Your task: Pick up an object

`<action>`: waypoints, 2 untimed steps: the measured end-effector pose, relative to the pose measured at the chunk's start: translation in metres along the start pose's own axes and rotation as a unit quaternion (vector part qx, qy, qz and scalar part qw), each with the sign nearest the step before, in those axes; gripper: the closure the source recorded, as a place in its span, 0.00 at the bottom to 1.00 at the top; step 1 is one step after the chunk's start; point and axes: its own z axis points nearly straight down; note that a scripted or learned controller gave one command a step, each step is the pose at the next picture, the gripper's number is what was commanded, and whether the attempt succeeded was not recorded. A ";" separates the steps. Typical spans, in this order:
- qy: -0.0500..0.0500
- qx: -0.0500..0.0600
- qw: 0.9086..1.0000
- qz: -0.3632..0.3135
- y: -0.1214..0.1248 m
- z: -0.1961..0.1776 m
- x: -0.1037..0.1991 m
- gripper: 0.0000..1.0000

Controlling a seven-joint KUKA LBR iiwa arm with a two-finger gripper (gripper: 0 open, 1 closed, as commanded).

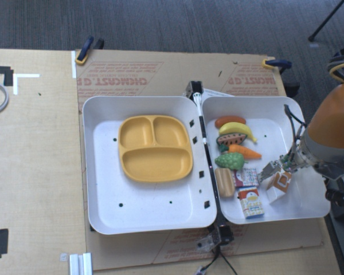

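Two-finger gripper hung low in the right white bin, finger state unclear, beside a small orange-and-white carton near that bin's front right corner.

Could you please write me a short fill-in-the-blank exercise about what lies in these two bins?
1. The yellow divided plastic plate lies in the ____ white bin.
2. The yellow toy banana lies above the ____ toy carrot.
3. The plate has ____ compartments.
4. The pincer hovers over the ____ bin.

Missing words: left; orange; three; right
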 end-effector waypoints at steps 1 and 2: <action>-0.001 -0.002 1.000 0.001 0.002 -0.011 -0.001 1.00; -0.001 -0.002 1.000 0.001 0.002 -0.011 -0.001 0.00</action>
